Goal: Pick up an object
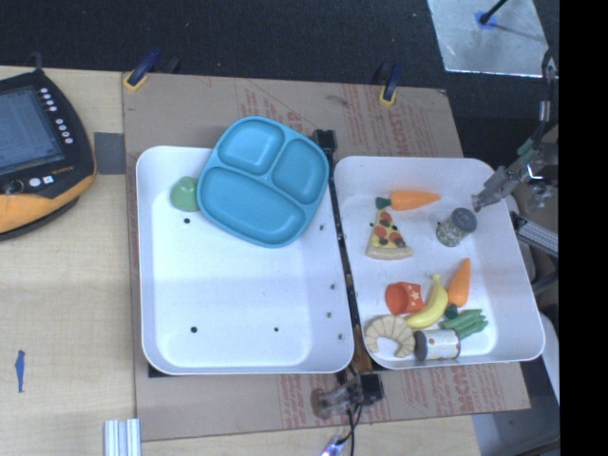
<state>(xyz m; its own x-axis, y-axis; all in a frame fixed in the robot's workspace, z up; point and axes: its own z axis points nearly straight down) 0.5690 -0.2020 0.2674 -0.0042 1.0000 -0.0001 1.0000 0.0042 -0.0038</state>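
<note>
**End effector at right bin's 2 o'clock, nearest target a small can**

Likely target, my guess: the small grey can (457, 225) lying in the right bin (503, 283), around 1–2 o'clock of that bin. Looks like a toy tin: probably light, rigid, smooth and round, so it may roll or slip. Best taken across the cylinder's sides, not the end caps.

Other candidates in the same bin:
- carrot (414, 199) at 12 o'clock, pizza slice (388, 236) just below it. Slice is flat, hard to get under.
- second carrot (460, 281) at 3 o'clock, touching the banana (431, 306); red piece (404, 297) beside the banana.
- crowded cluster at 6 o'clock: croissant (389, 333), green beans (464, 322), white-label can (437, 345). Packed tight, risky grasp.

All look like plastic play food: light, stiff, not fragile.

Left bin (237, 302) carries a blue divided plate (263, 179) at its 12 o'clock, overlapping the rim, with a green object (184, 193) peeking out at the plate's 9 o'clock.

End effector (496, 190) comes in from the right edge, just up-right of the grey can, near but apart from it. Nothing between the fingers; how wide they stand, cannot tell. Arm mostly cropped.

Tabletop (57, 302) also bears a teach pendant (38, 155) at far 9 o'clock.
</note>
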